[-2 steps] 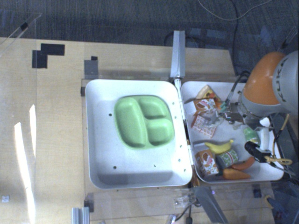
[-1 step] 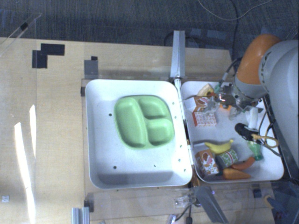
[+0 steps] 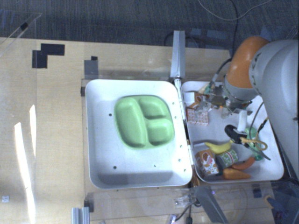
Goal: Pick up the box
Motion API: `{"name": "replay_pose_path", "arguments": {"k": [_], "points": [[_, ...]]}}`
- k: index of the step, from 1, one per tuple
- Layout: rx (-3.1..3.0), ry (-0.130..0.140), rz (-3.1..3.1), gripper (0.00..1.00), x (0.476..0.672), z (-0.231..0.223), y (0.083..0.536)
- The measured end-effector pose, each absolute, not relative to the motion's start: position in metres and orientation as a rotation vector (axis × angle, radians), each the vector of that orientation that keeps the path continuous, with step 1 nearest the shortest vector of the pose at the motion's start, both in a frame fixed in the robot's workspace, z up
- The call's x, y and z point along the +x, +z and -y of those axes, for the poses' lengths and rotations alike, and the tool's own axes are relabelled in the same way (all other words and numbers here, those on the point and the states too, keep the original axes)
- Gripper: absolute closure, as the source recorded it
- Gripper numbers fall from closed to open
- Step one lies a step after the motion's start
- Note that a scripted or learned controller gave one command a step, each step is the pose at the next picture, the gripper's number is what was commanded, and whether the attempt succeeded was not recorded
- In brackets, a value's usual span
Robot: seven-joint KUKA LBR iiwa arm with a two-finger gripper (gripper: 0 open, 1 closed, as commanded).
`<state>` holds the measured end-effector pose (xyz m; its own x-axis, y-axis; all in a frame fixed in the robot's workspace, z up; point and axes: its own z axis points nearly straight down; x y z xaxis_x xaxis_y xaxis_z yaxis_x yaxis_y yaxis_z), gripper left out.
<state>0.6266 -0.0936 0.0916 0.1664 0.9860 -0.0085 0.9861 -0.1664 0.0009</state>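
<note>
We see 2 white bins on the table (image 3: 51, 139). The left bin (image 3: 100, 171) carries a green divided plate (image 3: 144, 120); the right bin (image 3: 275, 169) carries the clutter. The box (image 3: 197, 115), pale with red print, lies at the right bin's upper left, just beside the wall that parts the 2 bins.

The gripper (image 3: 208, 102) hangs over that same corner of the right bin, right above the box and apparently reaching it, with the grey arm and its orange band trailing off toward the bin's upper right. Whether the fingers are spread or clenched we cannot tell; they are too small and tangled with the wrist hardware.

Nearer the right bin's lower edge lie a banana (image 3: 218, 147), a green can (image 3: 227, 158), an orange carrot-like piece (image 3: 239, 171) and a brown packet (image 3: 208, 163).

We judge this the grasp step: the arm is down at the box, not yet lifting. The next move calls for a firm closing on the box and a straight rise clear of the dividing wall.
</note>
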Motion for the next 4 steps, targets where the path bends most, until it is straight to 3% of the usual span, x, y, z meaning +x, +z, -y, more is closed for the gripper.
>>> {"name": "replay_pose_path", "arguments": {"k": [1,2,3,4], "points": [[2.386,0.014,-2.033,1.00,0.631,0.087,0.106],[2.385,0.014,-2.032,0.00,0.631,0.088,0.106],[2.321,0.037,-2.084,0.00,0.589,0.106,0.098],[2.320,0.007,-2.110,0.00,0.616,0.143,0.133]]}}
